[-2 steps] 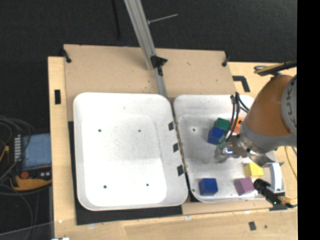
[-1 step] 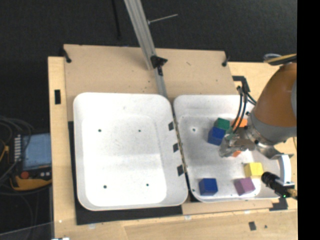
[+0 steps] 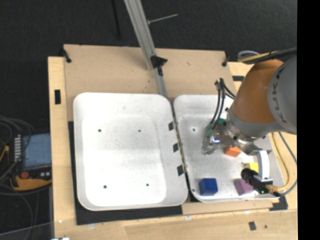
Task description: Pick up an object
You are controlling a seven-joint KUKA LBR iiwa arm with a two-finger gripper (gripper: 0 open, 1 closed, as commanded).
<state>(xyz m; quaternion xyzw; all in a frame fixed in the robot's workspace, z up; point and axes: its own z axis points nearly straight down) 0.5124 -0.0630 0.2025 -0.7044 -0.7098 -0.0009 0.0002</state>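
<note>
My gripper [image 3: 211, 144] hangs low over the middle of the right bin [image 3: 192, 109], under the grey and orange arm reaching in from the right. A small orange object [image 3: 232, 152] lies just to the gripper's right, partly hidden by the wrist. A blue block [image 3: 208, 186] rests near the bin's front edge, below the gripper. A purple object [image 3: 243, 186] lies to the right of the blue block.
The left bin [image 3: 125, 149] stands beside the right one, their rims meeting at a divider with black clips [image 3: 176, 146]. A slanted metal pole [image 3: 142, 31] rises behind the bins. Cables and a blue box [image 3: 35, 151] lie off the bench at left.
</note>
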